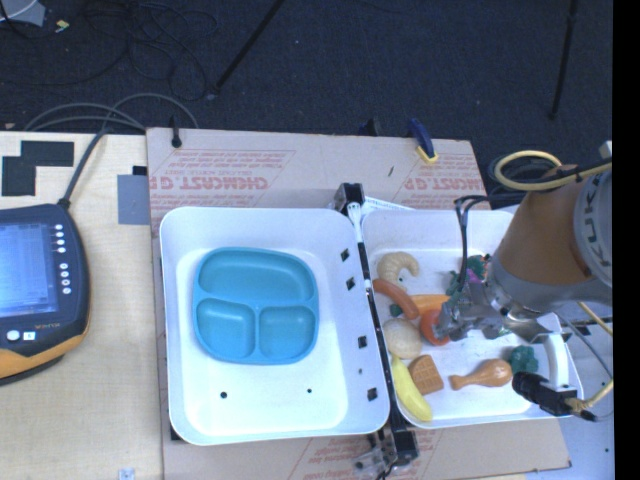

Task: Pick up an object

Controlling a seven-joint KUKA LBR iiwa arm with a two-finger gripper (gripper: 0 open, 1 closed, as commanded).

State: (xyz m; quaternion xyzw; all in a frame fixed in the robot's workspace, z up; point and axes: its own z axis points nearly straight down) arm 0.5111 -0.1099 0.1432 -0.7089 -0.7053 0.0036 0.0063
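1. While the grey arm with its orange band (545,230) reaches in from the right, its gripper (452,320) sits low in the right bin (440,230), among a crowd of toy food; whether it is parted or closed cannot be told, since the wrist hides it.
2. No object can be seen held, so by this view the pick is judged not yet made.
3. Closest to the gripper lie a red rounded piece (434,328) and an orange carrot-like piece (432,302), both touching or nearly touching the tool.
4. Farther left in the same bin are a reddish sausage (392,296), a pale curled piece (398,265), a beige round piece (403,340), a yellow banana (411,392), a brown block (427,373) and a tan pear-shaped piece (482,375).
5. Risk: the pieces lie packed together, so a close could catch two at once or pinch an edge and squirt one aside.
6. Risk: round, smooth shapes may roll out of a shallow grasp on the lift.
7. Nearby, the left bin (180,268) holds a blue divided plate (257,303), well apart from the gripper.
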